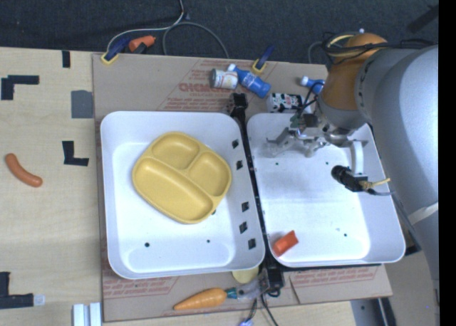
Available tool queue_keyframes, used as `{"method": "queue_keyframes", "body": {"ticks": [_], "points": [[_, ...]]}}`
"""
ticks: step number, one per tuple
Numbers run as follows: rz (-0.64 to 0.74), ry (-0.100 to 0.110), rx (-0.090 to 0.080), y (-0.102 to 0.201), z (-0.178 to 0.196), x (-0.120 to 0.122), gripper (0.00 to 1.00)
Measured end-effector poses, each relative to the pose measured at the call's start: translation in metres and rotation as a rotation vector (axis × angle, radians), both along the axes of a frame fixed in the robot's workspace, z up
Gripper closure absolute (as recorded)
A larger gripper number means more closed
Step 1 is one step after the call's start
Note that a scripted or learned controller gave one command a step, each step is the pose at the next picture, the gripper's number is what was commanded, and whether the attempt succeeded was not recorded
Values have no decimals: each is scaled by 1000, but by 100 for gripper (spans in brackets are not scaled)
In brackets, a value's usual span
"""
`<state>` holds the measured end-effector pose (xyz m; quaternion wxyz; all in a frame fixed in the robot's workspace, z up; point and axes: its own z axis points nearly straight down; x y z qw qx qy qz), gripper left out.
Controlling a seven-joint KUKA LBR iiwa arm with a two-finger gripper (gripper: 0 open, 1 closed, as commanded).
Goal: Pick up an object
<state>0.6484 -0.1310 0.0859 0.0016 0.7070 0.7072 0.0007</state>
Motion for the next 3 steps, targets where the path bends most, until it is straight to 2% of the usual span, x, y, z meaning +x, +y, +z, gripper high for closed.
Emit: {"method": "queue_keyframes", "body": {"ticks": [1, 2, 3], "points": [[4, 1, 1, 36, -1, 21, 0], [-6, 2, -3, -62, 24, 19, 0], [3, 0, -2, 4, 0, -44, 0]]}}
